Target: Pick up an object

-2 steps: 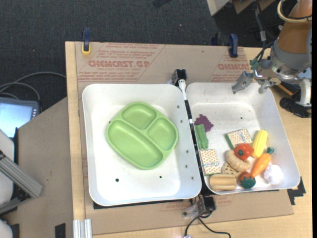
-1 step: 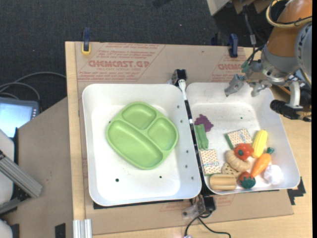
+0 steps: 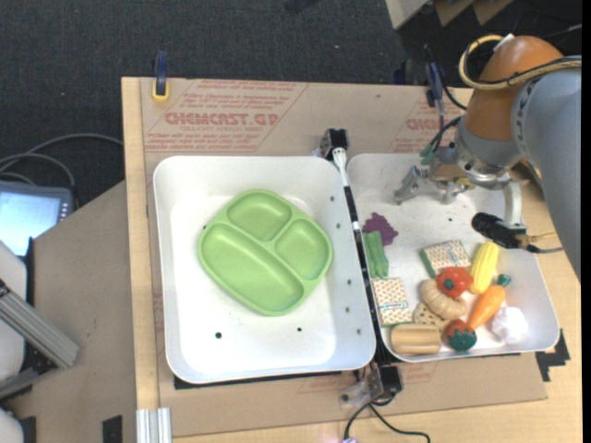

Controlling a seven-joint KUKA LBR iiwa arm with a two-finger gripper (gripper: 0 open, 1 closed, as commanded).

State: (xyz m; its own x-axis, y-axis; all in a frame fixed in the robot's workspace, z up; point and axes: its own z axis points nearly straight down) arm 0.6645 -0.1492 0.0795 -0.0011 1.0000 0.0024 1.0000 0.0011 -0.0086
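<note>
Jaws point(image 3: 427, 185) over upper rt bin point(image 3: 545, 317), spread or pinched can't tell; green plate point(image 3: 265, 251) in lt bin point(image 3: 175, 275)

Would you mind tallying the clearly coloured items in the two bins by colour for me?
Green: 2 - the plate and the stalk
Purple: 1 - the grapes
Yellow: 1 - the corn
Orange: 1 - the carrot
Red: 2 - the tomato and the strawberry
Total: 7
The pale and tan pieces in the right bin are left out.
</note>
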